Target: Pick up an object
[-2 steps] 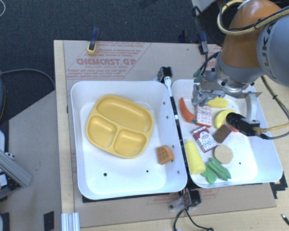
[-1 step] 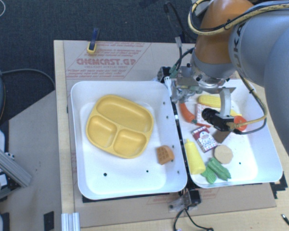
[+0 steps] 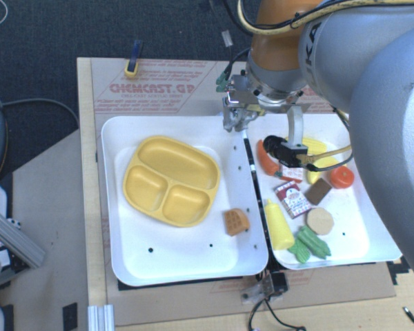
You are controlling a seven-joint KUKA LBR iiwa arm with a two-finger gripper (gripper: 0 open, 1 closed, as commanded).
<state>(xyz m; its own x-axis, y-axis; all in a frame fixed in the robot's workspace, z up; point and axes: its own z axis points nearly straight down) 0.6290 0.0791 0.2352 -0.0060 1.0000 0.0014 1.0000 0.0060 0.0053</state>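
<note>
**Two bins below, my gripper at their far rim**

Two white bins sit side by side under me, and my gripper (image 3: 233, 119) hangs over their far edge, just where the left bin (image 3: 159, 254) meets the right bin (image 3: 362, 229). It is small and dark against the rim from this angle, so I cannot tell whether it is spread or pressed together, nor whether it touches the bin wall. No object shows in its grip.

Everything I could pick lies apart from it. In the left bin a yellow divided plate (image 3: 171, 180) rests flat toward the middle, and a small brown cube (image 3: 237, 221) sits near the right wall, closer to the near edge.

The right bin holds the crowd. An orange-red piece (image 3: 264, 158) lies nearest my gripper, just beside the dividing wall. A yellow piece (image 3: 316, 145) lies further right, and an orange ball (image 3: 342, 177) sits beyond it. A red-and-white packet (image 3: 292, 198) lies in the middle, touching a dark brown block (image 3: 318, 191) at its right. Toward the near edge a tan disc (image 3: 320, 221) lies flat, a yellow bottle-shaped piece (image 3: 279, 226) runs along the dividing wall, and a green piece (image 3: 310, 244) lies between the two, nearest the rim.
</note>
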